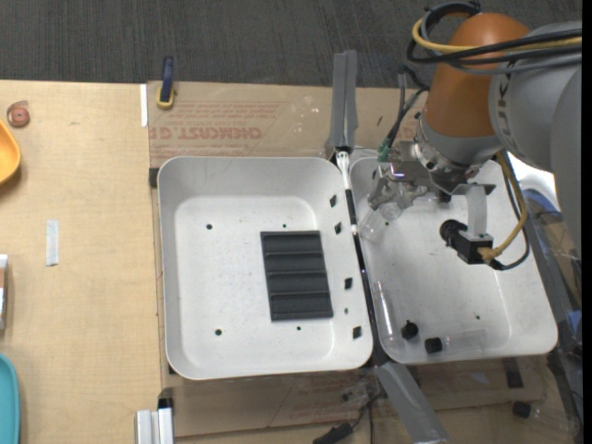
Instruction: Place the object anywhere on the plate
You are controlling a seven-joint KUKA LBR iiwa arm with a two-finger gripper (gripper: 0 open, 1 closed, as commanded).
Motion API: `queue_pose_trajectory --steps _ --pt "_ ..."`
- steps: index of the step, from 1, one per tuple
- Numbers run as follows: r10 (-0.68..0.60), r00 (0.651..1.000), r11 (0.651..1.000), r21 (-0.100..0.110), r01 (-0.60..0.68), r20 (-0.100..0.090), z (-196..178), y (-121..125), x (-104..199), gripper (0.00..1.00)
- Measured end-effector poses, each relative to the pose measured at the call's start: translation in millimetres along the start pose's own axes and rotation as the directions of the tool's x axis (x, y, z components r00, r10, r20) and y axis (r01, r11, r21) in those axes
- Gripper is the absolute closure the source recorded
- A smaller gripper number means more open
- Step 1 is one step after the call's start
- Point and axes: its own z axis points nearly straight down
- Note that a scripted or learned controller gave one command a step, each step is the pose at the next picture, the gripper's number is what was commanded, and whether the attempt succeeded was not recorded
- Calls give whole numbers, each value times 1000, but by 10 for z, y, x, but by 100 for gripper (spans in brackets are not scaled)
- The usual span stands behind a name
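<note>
The gripper is poised over the far-left corner of the right bin, presumably for a pick. Whether it is open cannot be told, and nothing is seen held. Two small dark pieces, likely the object, are left well nearside of it, and the dark ribbed plate is set to its left.

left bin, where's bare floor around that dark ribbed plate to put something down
The left bin has bare white floor on all four sides of the dark ribbed plate, widest between the plate and the bin's left wall. The right bin is crowded at its top, where the pincer hangs; two small dark objects sit by its near edge.
</note>
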Motion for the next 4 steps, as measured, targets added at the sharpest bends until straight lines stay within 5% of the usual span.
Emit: queue_pose_trajectory --steps 1,2,3,4 --pt "-7 1000 1000 1 7 1 161 -54 809 100" --pt "-375 927 927 -1 375 1 -48 -464 1558 100" --pt "-589 808 808 -2 589 3 -1112 -306 1522 100" --pt "-747 665 665 -1 747 2 -635 -408 1426 100"
